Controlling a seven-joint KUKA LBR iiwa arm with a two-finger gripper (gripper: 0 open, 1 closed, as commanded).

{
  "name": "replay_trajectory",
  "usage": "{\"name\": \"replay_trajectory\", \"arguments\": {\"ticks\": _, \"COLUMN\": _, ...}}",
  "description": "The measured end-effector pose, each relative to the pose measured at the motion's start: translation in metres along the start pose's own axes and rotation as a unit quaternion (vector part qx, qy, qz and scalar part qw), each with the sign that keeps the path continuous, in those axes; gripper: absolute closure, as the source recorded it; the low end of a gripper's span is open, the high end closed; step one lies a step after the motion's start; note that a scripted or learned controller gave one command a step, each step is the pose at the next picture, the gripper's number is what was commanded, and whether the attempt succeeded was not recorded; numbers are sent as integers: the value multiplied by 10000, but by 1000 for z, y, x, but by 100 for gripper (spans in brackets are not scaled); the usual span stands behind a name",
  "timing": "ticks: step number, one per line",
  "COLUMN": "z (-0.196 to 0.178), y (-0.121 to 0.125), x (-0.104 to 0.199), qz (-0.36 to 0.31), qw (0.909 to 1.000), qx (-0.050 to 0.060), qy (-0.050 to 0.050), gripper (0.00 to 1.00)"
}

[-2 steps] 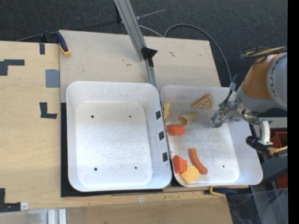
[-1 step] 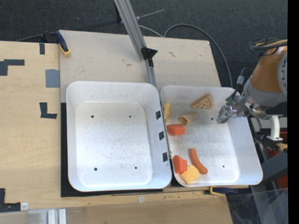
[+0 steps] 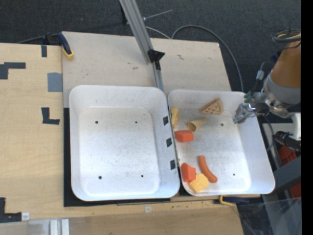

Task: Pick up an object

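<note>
The yellow toy corn (image 3: 199, 183) lies nearest, at the front edge of the right bin (image 3: 254, 173). Just beside it are a red block (image 3: 188, 172) and an orange hot dog (image 3: 207, 168). Farther back lie a red-orange piece (image 3: 184, 136), a cone (image 3: 196, 125), a thin yellow piece (image 3: 174, 117) and a tan wedge (image 3: 212, 107). The left bin (image 3: 117, 141) sits next to it on the desk (image 3: 107, 58).

The gripper (image 3: 240, 114) hangs over the right bin's far right side. I cannot tell how the jaws are set; they look too small and dark. Nothing seems to be held.

The tan wedge is the nearest toy. It lies just to the left of the jaws, its long side running left to right. I think a short move left and down would reach it.
</note>
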State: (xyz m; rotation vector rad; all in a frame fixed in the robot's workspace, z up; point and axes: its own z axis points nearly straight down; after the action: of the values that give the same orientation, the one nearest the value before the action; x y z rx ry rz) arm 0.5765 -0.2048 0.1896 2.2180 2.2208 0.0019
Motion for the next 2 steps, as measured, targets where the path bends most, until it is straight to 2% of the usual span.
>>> {"name": "replay_trajectory", "arguments": {"ticks": 1, "z": -53, "y": 1, "x": 0, "qz": -3, "qw": 10000, "qx": -10, "qy": -3, "gripper": 100}}
{"name": "replay_trajectory", "arguments": {"ticks": 2, "z": -61, "y": -1, "x": 57, "qz": -27, "qw": 10000, "qx": 19, "qy": 16, "gripper": 100}}
